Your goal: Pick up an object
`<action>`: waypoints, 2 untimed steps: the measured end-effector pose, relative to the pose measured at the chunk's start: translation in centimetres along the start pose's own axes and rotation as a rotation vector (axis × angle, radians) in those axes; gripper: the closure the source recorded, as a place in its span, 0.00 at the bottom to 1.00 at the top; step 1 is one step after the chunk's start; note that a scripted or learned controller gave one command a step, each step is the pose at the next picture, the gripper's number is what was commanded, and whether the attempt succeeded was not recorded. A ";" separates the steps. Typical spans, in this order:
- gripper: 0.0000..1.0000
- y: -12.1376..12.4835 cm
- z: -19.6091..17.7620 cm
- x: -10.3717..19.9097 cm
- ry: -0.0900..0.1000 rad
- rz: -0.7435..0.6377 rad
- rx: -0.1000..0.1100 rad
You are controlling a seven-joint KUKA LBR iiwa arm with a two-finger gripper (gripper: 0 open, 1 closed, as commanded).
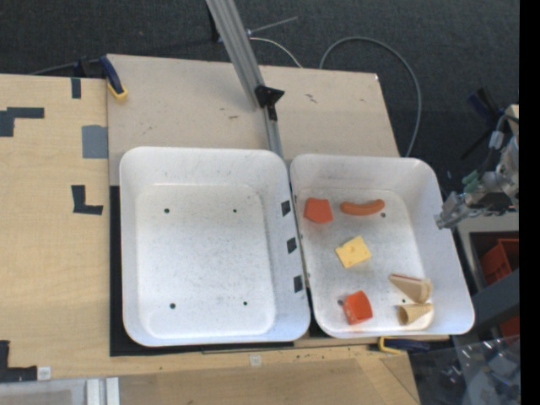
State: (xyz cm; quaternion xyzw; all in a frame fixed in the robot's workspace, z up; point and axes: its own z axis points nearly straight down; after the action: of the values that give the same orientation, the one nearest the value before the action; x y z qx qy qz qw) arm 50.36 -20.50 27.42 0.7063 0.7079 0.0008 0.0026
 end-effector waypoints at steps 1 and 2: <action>1.00 1.9 1.6 5.2 0.004 -0.004 0.007; 1.00 2.4 2.2 9.7 0.004 -0.003 0.007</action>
State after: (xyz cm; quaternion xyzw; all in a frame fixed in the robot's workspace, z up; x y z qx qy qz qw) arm 52.77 -10.78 25.26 0.7051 0.7091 -0.0001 -0.0010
